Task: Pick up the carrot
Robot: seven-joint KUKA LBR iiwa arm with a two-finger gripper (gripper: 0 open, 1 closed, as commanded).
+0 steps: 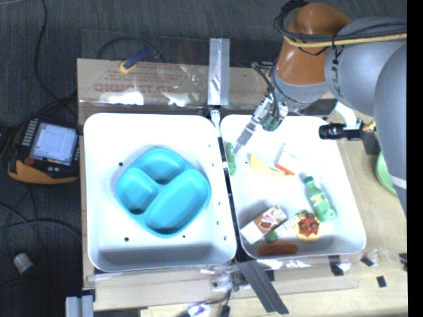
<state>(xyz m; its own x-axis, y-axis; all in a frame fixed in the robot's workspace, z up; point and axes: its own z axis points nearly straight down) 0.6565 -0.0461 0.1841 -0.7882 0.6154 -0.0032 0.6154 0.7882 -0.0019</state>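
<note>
The carrot (285, 170) is a small orange stick lying in the upper middle of the right bin (350, 197), just below a white card (288, 156) and to the right of a yellow banana (262, 166). My gripper (242, 139) reaches down and left from the orange-banded wrist (301, 51), with its tip near the right bin's upper left corner. The tip sits well to the left of the carrot and slightly farther back, apart from it.
A green piece (230, 158) lies against the right bin's left wall. A green bottle (318, 199), two small food boxes (268, 222) (301, 225) and a brown sausage (279, 248) sit toward the front. The left bin (99, 177) holds a blue divided tray (162, 190).
</note>
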